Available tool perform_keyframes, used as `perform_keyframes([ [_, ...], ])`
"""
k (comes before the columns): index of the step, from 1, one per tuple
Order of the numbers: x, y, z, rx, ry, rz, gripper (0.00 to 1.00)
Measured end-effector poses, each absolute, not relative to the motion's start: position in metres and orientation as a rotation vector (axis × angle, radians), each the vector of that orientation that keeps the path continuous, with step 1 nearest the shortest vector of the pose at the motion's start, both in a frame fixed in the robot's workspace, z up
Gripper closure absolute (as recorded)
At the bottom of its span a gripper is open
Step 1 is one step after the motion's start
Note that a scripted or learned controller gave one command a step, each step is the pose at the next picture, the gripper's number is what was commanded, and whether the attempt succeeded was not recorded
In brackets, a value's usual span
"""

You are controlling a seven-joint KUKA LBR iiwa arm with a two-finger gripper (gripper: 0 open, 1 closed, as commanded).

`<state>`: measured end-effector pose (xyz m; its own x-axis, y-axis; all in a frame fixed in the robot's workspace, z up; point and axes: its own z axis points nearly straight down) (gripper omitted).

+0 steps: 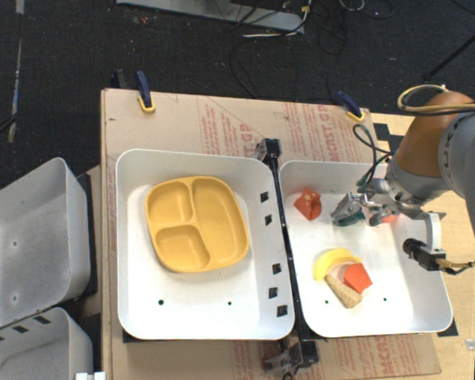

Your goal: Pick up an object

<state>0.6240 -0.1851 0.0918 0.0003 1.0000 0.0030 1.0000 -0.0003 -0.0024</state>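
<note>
Camera view: the gripper (362, 209) hangs low in the upper half of the right bin (421, 314), and whether it is apart or together cannot be told. A red block (307, 204) lies just beside it at 9 o'clock. At about 6 o'clock, well apart, a yellow banana-like piece (333, 262), an orange block (358, 276) and a tan cork-like block (342, 292) touch in a cluster. The red block is likely the nearer pick, with bare floor around it. The left bin (136, 307) holds a yellow divided plate (195, 223).
</note>
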Motion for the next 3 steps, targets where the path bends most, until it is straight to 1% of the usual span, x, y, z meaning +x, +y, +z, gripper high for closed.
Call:
perform_keyframes([
  [1, 0.625, -0.186, 0.103, -2.223, -2.222, -0.003, 1.00],
  [3, 0.627, -0.199, 0.223, -2.228, -2.226, -0.005, 1.00],
])
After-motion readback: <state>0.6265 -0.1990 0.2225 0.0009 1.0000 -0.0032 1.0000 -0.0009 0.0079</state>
